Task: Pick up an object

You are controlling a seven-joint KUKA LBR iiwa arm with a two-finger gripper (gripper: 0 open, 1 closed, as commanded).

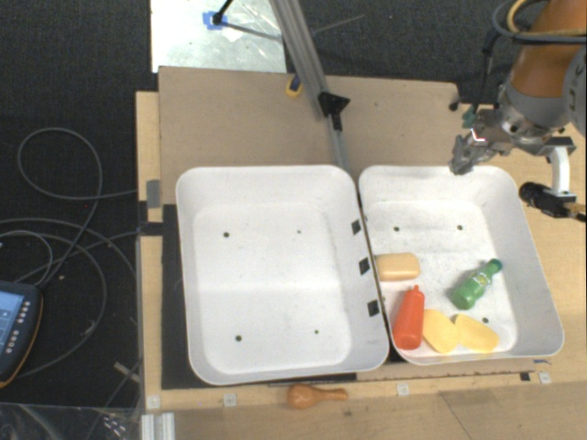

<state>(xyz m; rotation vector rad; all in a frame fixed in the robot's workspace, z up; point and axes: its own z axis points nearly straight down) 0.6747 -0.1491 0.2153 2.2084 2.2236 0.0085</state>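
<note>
1. At the far left, dark carpet (73,81) covers the floor, with thin black cables (60,191) looping across it and a dark handheld pendant with a lit screen (16,326) lying at the edge.
2. The tabletop (238,117) is a flat tan board, matte like cardboard or fibreboard; behind it sits a pale floor patch with a bit of blue tape (213,20).
3. A grey metal pole (303,49) slants down from the top to a black clamp near the seam between the bins.
4. The left bin (197,246) is a shallow white tray with rounded corners and a few small dark holes in its floor.
5. A small brown pear-shaped piece (315,394) lies on the tabletop in front of the bins.
6. The right bin (527,236) is joined to the left one by black clips; its things cluster at the near end: a tan rounded block (397,266), a red ketchup-style bottle (409,317) lying flat, two smooth yellow pieces (459,332) touching each other, and a glossy green bottle (475,284) tilted on its side.
7. The hand (463,159) hangs at the far rim of the right bin, well apart from those objects, nothing between its fingers; I cannot tell how wide they stand.
8. Above it, the grey arm with its orange band (550,26) comes in from the right.
</note>
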